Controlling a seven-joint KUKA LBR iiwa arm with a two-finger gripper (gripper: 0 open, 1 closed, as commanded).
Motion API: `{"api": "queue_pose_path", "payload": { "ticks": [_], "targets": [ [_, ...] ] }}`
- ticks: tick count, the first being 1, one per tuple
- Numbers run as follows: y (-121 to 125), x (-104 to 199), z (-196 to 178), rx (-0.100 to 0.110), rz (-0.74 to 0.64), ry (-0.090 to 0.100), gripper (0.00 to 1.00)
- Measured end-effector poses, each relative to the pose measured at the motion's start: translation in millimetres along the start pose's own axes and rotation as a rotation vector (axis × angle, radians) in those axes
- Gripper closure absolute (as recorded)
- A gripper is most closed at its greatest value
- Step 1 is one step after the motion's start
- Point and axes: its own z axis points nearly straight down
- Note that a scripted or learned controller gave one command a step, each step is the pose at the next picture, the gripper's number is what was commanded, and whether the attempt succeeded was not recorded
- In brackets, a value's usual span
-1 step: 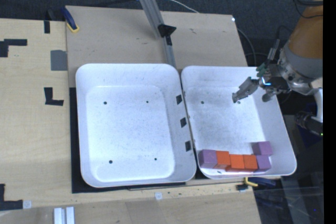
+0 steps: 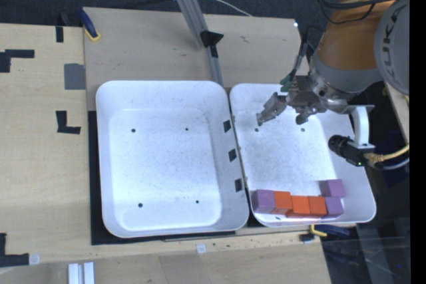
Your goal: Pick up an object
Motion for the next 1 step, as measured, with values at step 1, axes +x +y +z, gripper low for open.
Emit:
{"api": "queue_pose_path", "payload": {
  "ticks": [1],
  "targets": [
    [69.0,60.9,19.5,-0.004,0.0,-0.002,0.0]
  ]
}}
